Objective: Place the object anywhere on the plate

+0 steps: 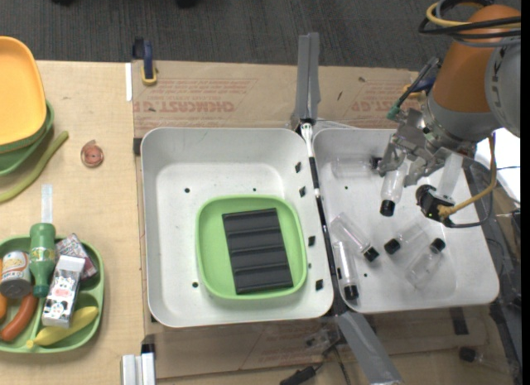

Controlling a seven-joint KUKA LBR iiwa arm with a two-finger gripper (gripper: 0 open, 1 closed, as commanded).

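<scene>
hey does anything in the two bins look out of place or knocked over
Nothing looks damaged or spilled. The clear tubes with black caps lie scattered at different angles in the right bin, loose rather than lined up. The green plate in the left bin holds a dark ridged block.

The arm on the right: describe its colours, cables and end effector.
The arm has a rounded orange band above the wrist, with grey casing beside it at the frame's edge. Yellow and black cables loop over its top, and a green wire runs down its left side. The end effector is a cluster of silver-grey metal parts with slim pale fingers and black fittings; a yellowish cable trails from it to the right.
</scene>
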